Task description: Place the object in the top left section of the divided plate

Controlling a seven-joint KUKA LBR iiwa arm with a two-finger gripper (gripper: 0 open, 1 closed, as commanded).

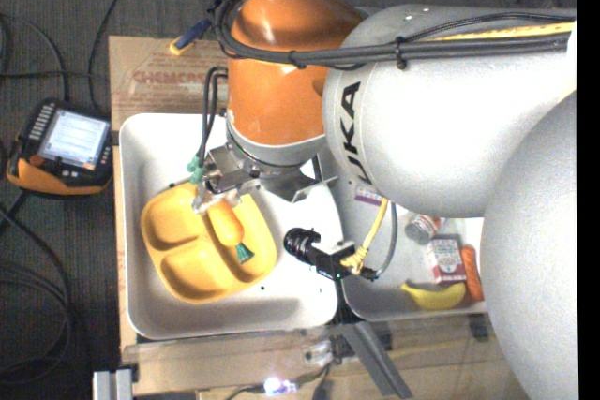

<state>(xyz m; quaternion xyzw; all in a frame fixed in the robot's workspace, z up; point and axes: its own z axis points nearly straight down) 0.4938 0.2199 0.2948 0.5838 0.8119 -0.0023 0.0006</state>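
Carrot (228, 226): orange, green-tipped, lying across the right-hand ridge of the yellow divided plate (173, 248) in the left bin (141, 314). My gripper (220, 187) hangs just above its upper end, by the plate's top edge. Whether I grip it, I cannot tell. Judged mid-placement. Banana (433, 295) in right bin.

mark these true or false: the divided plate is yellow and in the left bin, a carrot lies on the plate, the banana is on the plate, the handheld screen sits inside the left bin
1. The divided plate is yellow and sits in the left bin. True.
2. An orange carrot lies on the plate. True.
3. The banana is on the plate. False: it lies in the right bin, near a small carton.
4. The handheld screen sits inside the left bin. False: it lies off the bench, left of that bin.
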